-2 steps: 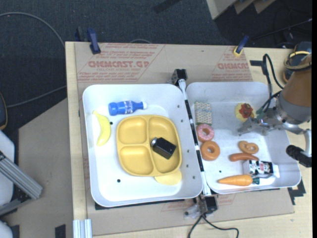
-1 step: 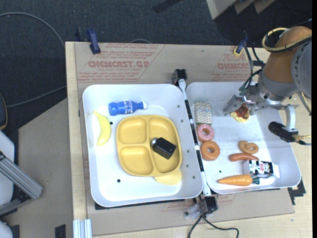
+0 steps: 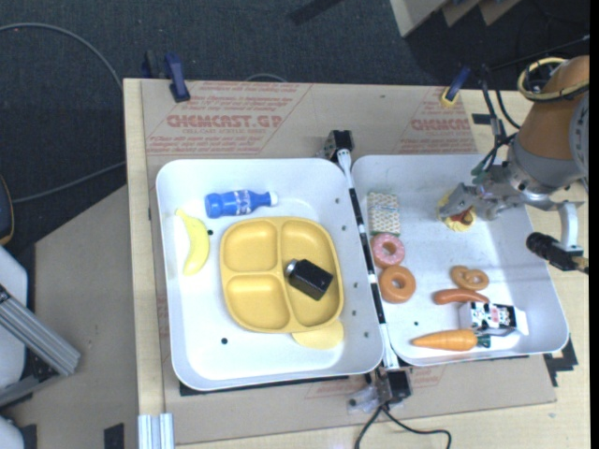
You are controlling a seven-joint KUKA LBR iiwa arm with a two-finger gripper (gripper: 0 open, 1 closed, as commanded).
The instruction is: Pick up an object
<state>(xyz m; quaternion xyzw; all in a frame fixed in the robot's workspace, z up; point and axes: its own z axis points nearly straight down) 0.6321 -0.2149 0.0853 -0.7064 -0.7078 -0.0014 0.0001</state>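
Observation:
My gripper (image 3: 463, 204) is low over the back of the right bin (image 3: 543, 279), reaching in from the right. A small yellow and red object (image 3: 459, 220) lies right under its tip, touching or nearly touching it. Other things in this bin are a speckled wafer (image 3: 384, 213), a pink donut (image 3: 387, 249), a brown donut (image 3: 398, 283), a pretzel (image 3: 468, 276), a sausage (image 3: 457, 296), a carrot (image 3: 445, 340) and a small carton (image 3: 493, 318).
The left bin (image 3: 173, 195) holds a blue bottle (image 3: 239, 201), a banana (image 3: 194, 241), a yellow divided plate (image 3: 271, 279) with a black object (image 3: 309, 278) on it, and a pale yellow slice (image 3: 316, 337). A ridge (image 3: 360, 241) divides the bins.

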